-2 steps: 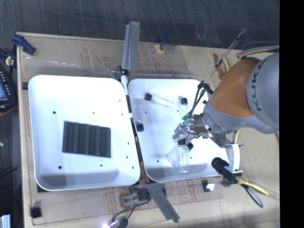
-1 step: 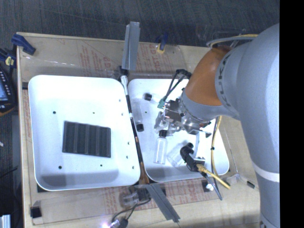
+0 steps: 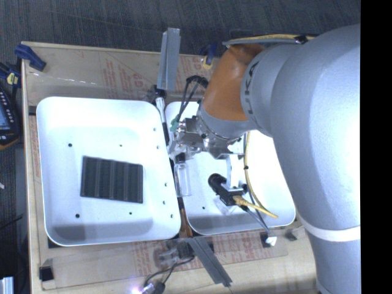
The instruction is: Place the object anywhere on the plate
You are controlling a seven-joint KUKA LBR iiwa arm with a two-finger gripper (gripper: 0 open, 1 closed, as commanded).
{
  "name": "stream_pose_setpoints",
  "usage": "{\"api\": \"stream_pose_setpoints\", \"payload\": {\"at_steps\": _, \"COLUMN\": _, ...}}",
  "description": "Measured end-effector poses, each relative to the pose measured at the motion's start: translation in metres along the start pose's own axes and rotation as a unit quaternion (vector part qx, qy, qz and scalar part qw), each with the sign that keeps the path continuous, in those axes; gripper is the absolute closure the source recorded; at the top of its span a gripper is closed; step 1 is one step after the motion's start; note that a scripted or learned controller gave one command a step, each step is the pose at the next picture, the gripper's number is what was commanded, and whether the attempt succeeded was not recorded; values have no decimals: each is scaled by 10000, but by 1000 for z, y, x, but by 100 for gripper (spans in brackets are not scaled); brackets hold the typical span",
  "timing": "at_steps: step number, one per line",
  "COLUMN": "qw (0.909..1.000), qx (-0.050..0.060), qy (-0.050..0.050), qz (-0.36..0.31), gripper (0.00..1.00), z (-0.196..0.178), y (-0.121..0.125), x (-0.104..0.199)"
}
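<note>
Two shallow white bins sit side by side on the bench (image 3: 92, 66), which is pale board with red printing. A blue clamp (image 3: 29, 56) grips the bench's far left corner. The left bin (image 3: 55, 121) carries the plate (image 3: 112, 179), a dark, ribbed rectangle lying flat on the bin floor. It is a little toward the near side, clear of all four walls, and nothing rests on it.

Just right of the seam between the bins is the hand (image 3: 181, 164), low over the left edge of the right bin (image 3: 269, 182) and well apart from the plate. A pale, glassy piece (image 3: 182, 182) hangs straight below it, close beside the bin wall. Whether that piece belongs to the hand or is something it carries I cannot tell, nor can I tell whether the hand stands wide or narrow.

Further right, the orange band (image 3: 223, 84) sits above the wrist, and the thick grey arm (image 3: 306, 103) reaches in from the right, covering much of the right bin.
</note>
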State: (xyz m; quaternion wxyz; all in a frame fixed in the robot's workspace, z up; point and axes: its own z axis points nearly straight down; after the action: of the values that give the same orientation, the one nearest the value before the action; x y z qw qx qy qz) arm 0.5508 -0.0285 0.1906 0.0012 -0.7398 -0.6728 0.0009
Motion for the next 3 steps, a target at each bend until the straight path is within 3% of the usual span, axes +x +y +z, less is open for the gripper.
{"api": "stream_pose_setpoints", "payload": {"at_steps": 1, "qw": 9999, "qx": 16, "qy": -5, "qz": -111, "gripper": 100, "z": 0, "y": -72, "x": 81}}
{"api": "stream_pose_setpoints", "payload": {"at_steps": 2, "qw": 9952, "qx": -64, "qy": 12, "qz": 979, "gripper": 100, "z": 96, "y": -78, "x": 128}}
{"api": "stream_pose_setpoints", "payload": {"at_steps": 3, "qw": 9997, "qx": -3, "qy": -2, "qz": -253, "gripper": 100, "z": 58, "y": -88, "x": 137}}
